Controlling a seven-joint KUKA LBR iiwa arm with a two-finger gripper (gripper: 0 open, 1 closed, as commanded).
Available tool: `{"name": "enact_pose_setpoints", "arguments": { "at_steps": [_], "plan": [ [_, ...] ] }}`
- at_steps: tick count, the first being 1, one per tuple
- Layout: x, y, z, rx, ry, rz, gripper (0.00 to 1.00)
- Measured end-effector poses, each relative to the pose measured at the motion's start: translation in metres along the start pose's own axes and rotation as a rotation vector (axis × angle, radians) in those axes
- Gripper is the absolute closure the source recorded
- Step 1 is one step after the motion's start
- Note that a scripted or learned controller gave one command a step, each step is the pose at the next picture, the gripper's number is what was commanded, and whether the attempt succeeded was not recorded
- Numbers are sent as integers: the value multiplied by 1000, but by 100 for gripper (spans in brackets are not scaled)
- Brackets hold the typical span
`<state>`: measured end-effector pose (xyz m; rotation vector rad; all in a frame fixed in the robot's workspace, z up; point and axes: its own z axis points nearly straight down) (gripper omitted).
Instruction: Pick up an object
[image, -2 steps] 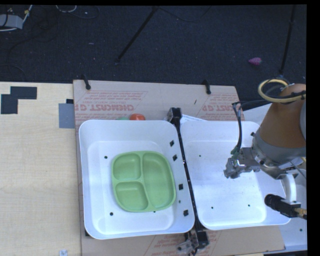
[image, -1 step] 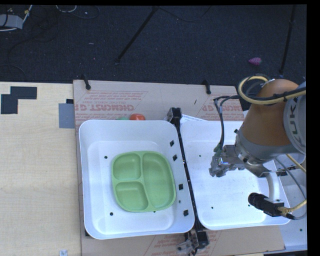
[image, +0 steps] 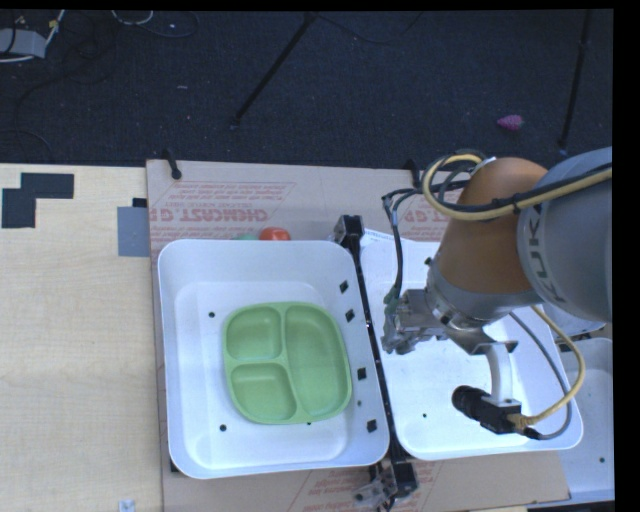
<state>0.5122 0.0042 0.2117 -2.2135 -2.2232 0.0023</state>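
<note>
The only obvious thing to grab was a green divided plate (image: 288, 362), sitting flat in the left bin (image: 190, 280). It looked like light, stiff plastic, probably slick, so I'd guess pinching a raised rim or one of the divider walls was the best bet. The gripper (image: 400, 325) hung over the right bin (image: 430, 435), near the wall between the bins; whether it was clenched or released, I couldn't tell.

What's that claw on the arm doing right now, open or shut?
Gripper: cannot be told; it hangs over the right bin, hidden under the wrist.
</note>
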Motion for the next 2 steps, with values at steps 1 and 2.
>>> {"name": "enact_pose_setpoints", "arguments": {
  "at_steps": [1,2],
  "plan": [
    [52,0,7,1,0,1,100],
    [102,-10,-7,-1,-1,0,100]
  ]
}}
